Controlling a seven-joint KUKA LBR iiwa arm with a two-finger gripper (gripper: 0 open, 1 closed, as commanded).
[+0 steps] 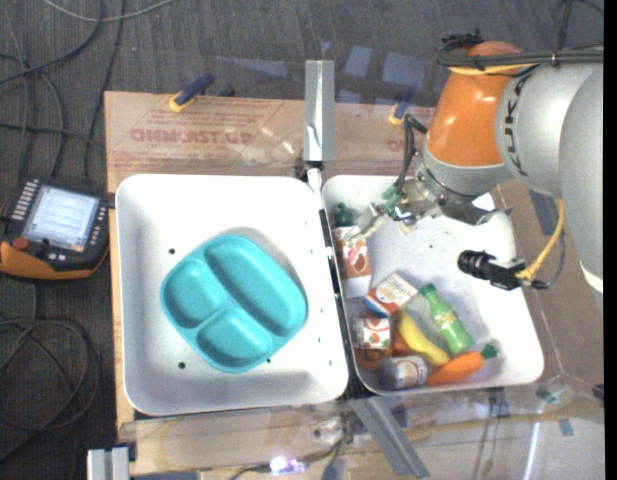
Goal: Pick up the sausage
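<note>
The grey arm with its orange band point(475, 108) hangs over the right white bin point(523, 363), gripper point(396, 206) near the back rim; I cannot tell how the jaws stand. No sausage can be picked out in the pile: green bottle point(445, 318), banana point(420, 338), carrot point(456, 367). A teal divided plastic tray point(234, 301) sits in the left bin point(138, 218).

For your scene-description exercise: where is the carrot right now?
The carrot lies in the right bin, at its near right corner, just below the green bottle and beside the banana.
</note>
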